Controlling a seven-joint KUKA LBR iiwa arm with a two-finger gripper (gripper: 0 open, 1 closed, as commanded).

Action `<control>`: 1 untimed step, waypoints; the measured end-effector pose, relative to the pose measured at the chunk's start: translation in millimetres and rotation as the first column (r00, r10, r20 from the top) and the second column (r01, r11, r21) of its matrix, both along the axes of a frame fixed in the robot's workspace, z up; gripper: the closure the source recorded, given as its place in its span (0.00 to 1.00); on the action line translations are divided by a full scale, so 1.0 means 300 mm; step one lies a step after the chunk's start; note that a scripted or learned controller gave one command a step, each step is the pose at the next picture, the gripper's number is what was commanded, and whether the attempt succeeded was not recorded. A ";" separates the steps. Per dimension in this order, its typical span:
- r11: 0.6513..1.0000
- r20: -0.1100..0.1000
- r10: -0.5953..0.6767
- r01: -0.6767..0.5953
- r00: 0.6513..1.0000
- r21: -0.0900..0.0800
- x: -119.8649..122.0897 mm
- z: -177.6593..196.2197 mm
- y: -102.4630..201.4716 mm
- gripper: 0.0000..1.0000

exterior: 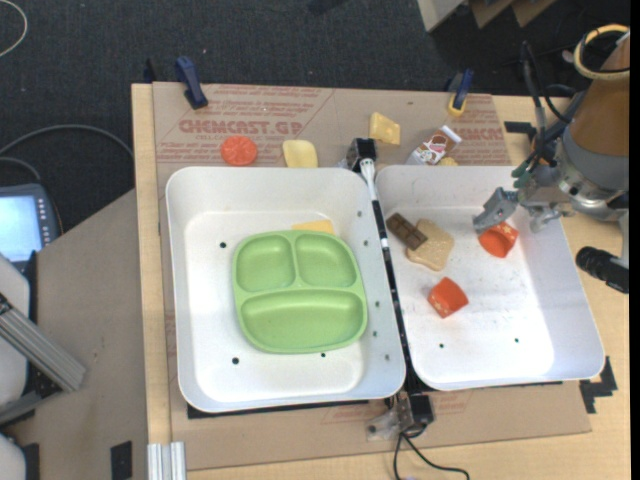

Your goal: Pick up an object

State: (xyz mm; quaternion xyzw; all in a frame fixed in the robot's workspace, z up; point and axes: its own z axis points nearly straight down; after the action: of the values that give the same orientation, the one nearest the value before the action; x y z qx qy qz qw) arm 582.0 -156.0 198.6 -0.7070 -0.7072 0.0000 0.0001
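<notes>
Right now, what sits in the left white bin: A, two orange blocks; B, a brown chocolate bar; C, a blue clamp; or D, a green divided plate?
D: the green divided plate lies in the left bin, a pale yellow piece at its far edge.

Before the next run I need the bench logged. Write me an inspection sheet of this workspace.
Surface: bench bearing left bin and right bin.
Job's things: right bin holds two orange-red pieces, a tan piece and a brown bar.
Clutter: green divided plate in left bin; small items behind the bins.
Grippers: gripper over the right bin, by one orange-red piece.
Cables: black cable at front edge.
Surroundings: dark floor.
</notes>
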 end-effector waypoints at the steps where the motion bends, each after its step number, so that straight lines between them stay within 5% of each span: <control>1: 1.000 -0.005 0.003 -0.003 1.000 0.002 -0.091 -0.398 0.181 0.00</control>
State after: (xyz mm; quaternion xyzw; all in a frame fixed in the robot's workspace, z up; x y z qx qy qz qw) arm 554.6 -101.8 79.1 -0.7059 -0.7083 0.0010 0.0028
